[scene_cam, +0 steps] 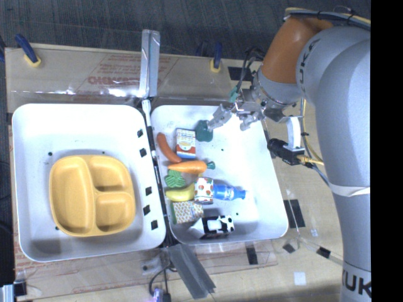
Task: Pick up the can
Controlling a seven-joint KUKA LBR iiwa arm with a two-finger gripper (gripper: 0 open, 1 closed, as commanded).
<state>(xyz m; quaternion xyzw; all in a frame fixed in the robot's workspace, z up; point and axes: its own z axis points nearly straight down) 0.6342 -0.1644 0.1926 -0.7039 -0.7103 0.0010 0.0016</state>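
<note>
in the camera view, the can point(203, 190) is seen lying on its side in the right bin point(264, 187), near the bin's middle. it is a short cylinder with a white and red printed label, its surface looking smooth. it is touched on its right by a blue plastic bottle point(228, 193) and on its left by a yellow banana-like piece point(180, 194).

above it an orange carrot point(187, 167), a reddish sausage point(165, 148), a small printed carton point(185, 142) and a teal lump point(204, 131) are spread. a black and white toy point(218, 225) and a patterned packet point(186, 212) lie toward the near rim.

the left bin point(25, 168) is filled largely by a yellow divided tray point(91, 194) with rounded compartments. both bins are white, shallow and matte, set on a brownish counter point(82, 68) covered with clear sheeting.

the tool point(234, 116) is held over the right bin's far edge, well apart from the can; its two fingers are spread and nothing is grasped between them.
</note>
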